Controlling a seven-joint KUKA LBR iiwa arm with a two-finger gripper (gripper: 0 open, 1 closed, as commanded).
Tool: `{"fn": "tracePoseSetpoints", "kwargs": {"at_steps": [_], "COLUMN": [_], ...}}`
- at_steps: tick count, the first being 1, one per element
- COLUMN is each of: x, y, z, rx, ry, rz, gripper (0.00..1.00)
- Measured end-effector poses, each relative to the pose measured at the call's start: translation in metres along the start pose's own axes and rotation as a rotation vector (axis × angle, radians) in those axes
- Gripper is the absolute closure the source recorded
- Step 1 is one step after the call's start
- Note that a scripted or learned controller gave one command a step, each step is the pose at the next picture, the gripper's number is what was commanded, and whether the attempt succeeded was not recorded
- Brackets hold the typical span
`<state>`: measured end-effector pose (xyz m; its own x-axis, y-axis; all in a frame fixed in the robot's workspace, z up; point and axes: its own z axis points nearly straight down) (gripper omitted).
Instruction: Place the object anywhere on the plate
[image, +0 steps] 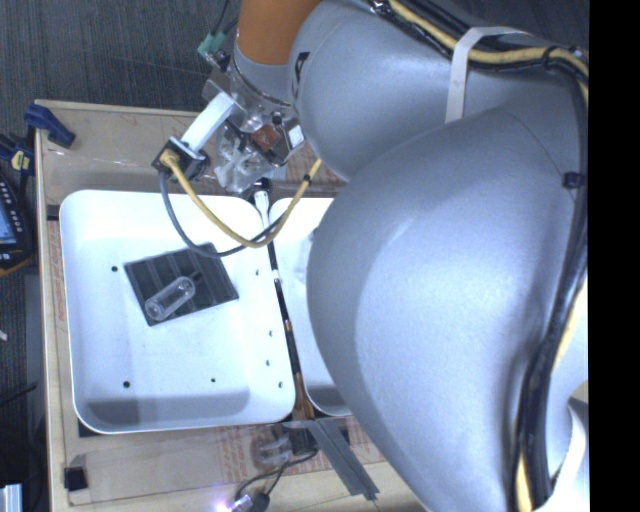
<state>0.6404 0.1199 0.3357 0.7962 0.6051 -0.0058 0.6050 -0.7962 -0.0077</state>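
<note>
Clear tube (170, 297) lies on the dark plate (215, 283) in left bin (90, 330). Gripper (240, 165) hangs above the bin's far edge.

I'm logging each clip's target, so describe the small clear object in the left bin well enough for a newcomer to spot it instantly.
Start at the left shallow white bin. A dark grey square ribbed plate lies flat in its upper middle, turned at an angle. On the plate's lower left part rests the small clear cylindrical tube, lying on its side; it is the one see-through item in the bin.

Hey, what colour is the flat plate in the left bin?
Dark grey, almost black, with faint ribbing. The plate carries a clear tube; seen in the camera view.
</note>
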Motion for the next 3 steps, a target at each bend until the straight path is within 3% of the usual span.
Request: {"fn": "tracePoseSetpoints", "kwargs": {"at_steps": [1, 3], "x": [-0.013, -0.009], "y": [0.023, 0.017], "z": [-0.105, -0.122], "rx": [-0.005, 0.006], "ry": [0.005, 0.000], "rz": [-0.290, -0.314], "gripper": [1.00, 1.00]}}
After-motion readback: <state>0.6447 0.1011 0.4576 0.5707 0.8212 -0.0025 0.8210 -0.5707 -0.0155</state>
